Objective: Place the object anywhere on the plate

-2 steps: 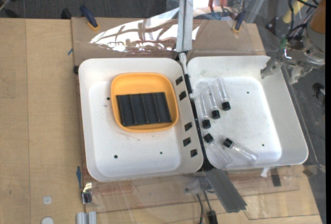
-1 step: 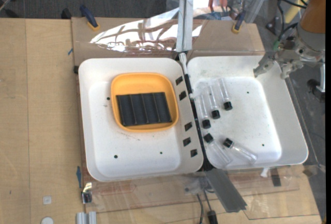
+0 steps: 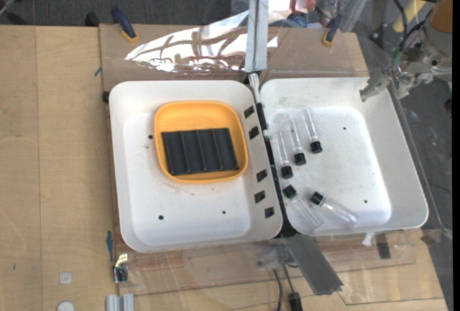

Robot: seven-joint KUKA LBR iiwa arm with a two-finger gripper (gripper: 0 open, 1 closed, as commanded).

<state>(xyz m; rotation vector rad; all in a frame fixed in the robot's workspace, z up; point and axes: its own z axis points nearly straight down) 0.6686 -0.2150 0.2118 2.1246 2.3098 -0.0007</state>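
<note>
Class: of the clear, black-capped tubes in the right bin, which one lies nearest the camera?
The tube by the bin's near wall: it lies crosswise, below the other tubes.

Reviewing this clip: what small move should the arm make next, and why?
Probably swing in over the right bin toward one clear tube. The gripper sits at that bin's far right corner with nothing seen between its fingers, the tubes all lie there, and the orange plate carries just a black rack.

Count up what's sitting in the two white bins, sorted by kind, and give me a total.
Orange plate, left bin: 1
Black ridged block, lying on the plate: 1
Clear tubes with black caps, right bin: 5, at
Total: 7
</note>
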